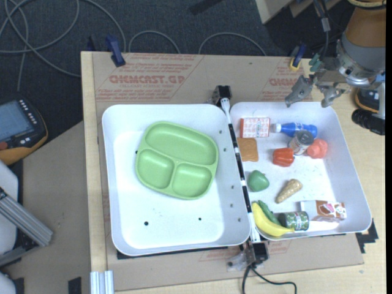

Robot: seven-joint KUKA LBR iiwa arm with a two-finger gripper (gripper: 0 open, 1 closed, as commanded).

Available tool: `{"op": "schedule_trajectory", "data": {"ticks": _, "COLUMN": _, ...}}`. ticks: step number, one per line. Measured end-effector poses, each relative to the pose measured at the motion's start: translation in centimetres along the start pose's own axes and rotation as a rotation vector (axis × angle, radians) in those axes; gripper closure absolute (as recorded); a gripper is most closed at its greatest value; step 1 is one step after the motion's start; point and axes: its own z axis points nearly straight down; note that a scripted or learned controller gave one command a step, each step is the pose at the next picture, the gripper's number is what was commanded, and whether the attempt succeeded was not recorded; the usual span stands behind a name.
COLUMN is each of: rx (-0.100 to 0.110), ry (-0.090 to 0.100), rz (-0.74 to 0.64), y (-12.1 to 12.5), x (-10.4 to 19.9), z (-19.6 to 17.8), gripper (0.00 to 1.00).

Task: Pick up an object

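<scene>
White plastic made up the two shallow bins on the cardboard-covered bench. The left bin held a green three-part plate, lying flat towards its upper middle. The right bin held the small things. A white-and-red carton lay near the upper left corner, with a blue-and-white bottle on its side just to the right. Below the carton sat a brown bread-like slab. A small can stood close to a red toy vegetable and an orange-pink piece. Lower down lay a green pepper-like toy and a tan cone. Along the near edge were a yellow banana, a green-labelled can on its side touching it, and a white-and-brown carton. The gripper hung above the far rim of the right bin, over the bench rather than any object, well apart from every item. Its two fingers were spread apart, with nothing between them. The arm's orange band showed at the upper right.
</scene>
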Motion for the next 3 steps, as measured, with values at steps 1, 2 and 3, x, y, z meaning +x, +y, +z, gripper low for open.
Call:
{"op": "schedule_trajectory", "data": {"ticks": 1, "rx": 0.002, "ry": 0.0, "rz": 0.001, "y": -3.2, "x": 1.8, "z": 12.0, "gripper": 0.0}}
{"op": "schedule_trajectory", "data": {"ticks": 2, "rx": 0.003, "ry": 0.0, "rz": 0.001, "y": -4.0, "x": -2.3, "z": 17.8, "gripper": 0.0}}
{"op": "schedule_trajectory", "data": {"ticks": 3, "rx": -0.001, "ry": 0.0, "rz": 0.002, "y": -3.9, "x": -2.2, "z": 16.7, "gripper": 1.0}}
